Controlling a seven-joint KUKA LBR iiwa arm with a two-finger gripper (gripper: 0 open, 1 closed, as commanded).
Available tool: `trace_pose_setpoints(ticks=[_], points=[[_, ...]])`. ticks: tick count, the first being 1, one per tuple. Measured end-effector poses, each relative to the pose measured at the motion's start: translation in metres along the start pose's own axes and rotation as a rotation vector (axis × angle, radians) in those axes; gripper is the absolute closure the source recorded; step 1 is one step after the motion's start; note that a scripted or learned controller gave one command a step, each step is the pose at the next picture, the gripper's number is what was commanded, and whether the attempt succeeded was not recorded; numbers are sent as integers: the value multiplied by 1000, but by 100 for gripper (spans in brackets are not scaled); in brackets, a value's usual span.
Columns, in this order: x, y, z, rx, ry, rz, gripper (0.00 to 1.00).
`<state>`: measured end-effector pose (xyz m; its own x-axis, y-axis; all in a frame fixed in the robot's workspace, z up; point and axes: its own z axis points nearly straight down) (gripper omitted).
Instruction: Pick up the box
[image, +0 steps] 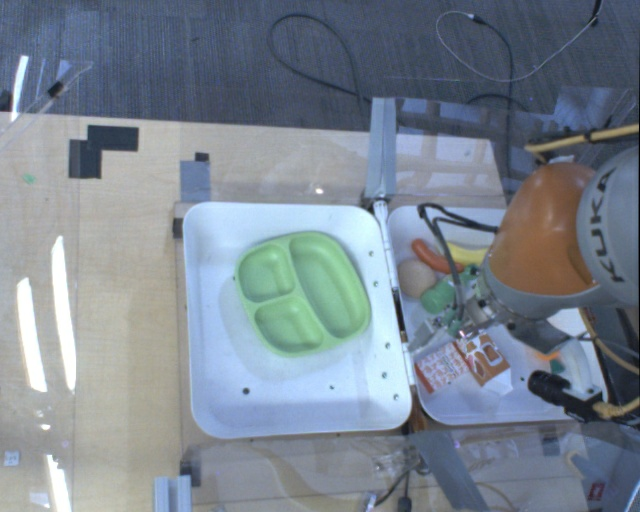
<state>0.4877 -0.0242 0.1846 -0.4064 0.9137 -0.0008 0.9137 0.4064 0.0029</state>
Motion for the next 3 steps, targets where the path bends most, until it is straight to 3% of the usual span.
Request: trace_pose_setpoints(ticks=[1,2,3], points=[[30,16,0,-1,0,-48,0],[50,23,-50,-4,-1,-54,0],[-32,-14,-3,0,-1,-95,0]])
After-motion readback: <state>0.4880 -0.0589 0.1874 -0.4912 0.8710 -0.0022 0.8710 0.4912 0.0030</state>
